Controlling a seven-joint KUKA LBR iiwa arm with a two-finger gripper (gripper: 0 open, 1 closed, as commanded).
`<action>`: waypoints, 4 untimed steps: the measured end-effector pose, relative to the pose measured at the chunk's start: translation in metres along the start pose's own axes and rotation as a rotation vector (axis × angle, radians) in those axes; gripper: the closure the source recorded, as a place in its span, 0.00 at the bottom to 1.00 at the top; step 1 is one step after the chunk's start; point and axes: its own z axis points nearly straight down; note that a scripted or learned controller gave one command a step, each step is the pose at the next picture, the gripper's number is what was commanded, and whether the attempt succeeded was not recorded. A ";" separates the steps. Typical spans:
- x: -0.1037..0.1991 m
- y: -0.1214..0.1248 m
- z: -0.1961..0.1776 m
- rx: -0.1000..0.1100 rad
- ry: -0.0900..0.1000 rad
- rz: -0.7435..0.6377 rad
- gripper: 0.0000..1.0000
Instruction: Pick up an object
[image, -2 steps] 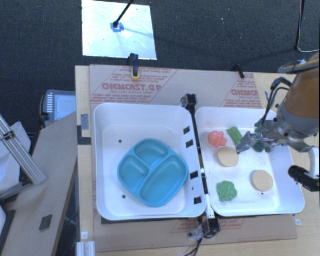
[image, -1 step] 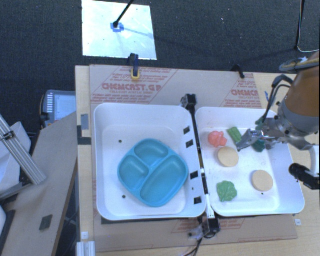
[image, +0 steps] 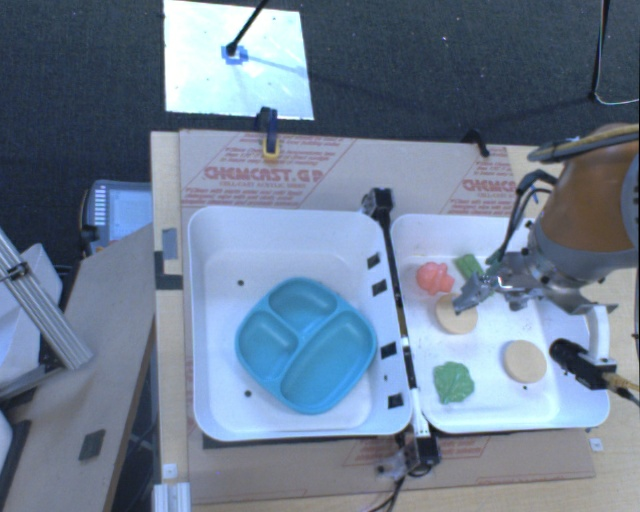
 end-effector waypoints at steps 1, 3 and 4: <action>0.002 0.010 0.051 0.000 0.000 0.001 0.00; 0.007 0.016 0.083 -0.005 -0.001 0.002 1.00; 0.006 0.020 0.040 -0.008 -0.002 -0.001 1.00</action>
